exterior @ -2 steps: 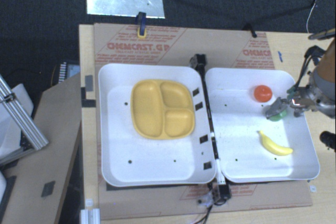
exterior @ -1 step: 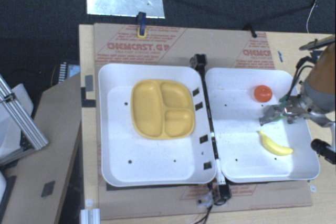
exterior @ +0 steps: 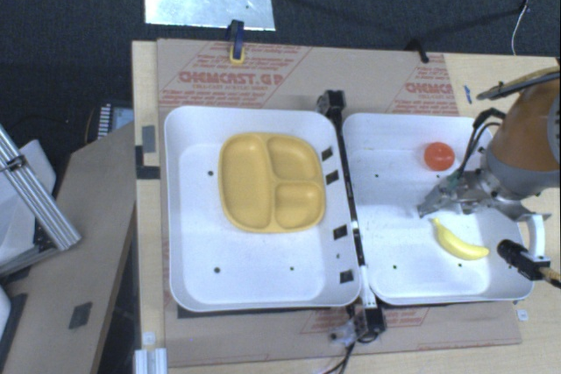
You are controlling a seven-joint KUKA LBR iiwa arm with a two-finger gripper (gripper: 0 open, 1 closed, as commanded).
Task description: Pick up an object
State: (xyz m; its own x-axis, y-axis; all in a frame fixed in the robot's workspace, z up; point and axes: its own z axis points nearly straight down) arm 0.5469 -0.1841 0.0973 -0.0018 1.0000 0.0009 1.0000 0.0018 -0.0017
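The hand (exterior: 441, 199), grip unreadable, hovers just above-left of the banana (exterior: 459, 242).

My arm (exterior: 526, 144) runs out past the picture's right edge, so only the wrist end of it shows. My gripper (exterior: 438, 201) is a small grey blur over the right bin (exterior: 386, 188), and I cannot tell how its fingers stand. My wrist covers part of that bin's right wall. The banana's (exterior: 460, 243) upper end lies just beside my gripper; whether they touch I cannot tell. The print on the desk (exterior: 263, 76) is too faint to read fully.
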